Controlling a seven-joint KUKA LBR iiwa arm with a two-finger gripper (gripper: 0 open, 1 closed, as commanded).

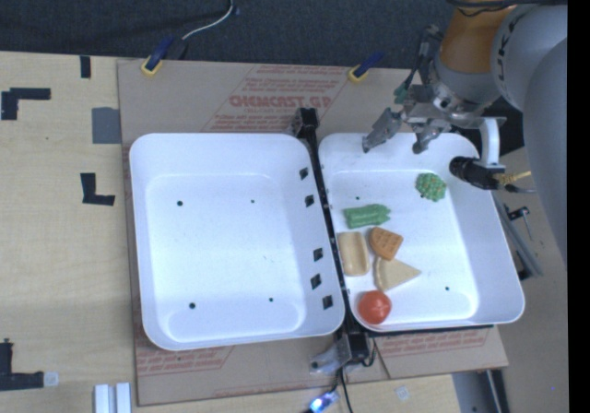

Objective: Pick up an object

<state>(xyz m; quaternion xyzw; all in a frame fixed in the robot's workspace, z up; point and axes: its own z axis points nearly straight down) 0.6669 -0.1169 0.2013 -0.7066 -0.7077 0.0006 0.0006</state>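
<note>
1. My gripper (400,138) hangs over the far edge of the right bin (479,296), fingers spread apart with nothing between them.
2. The green broccoli piece (430,186) lies nearest me, near the bin's right wall, apart from the rest.
3. The green pod (367,215), bread slice (352,253), brown cracker (386,242), cheese wedge (397,274) and red tomato (373,307) crowd beside the divider.
4. Bare white floor lies along the right bin's far and right sides.
</note>
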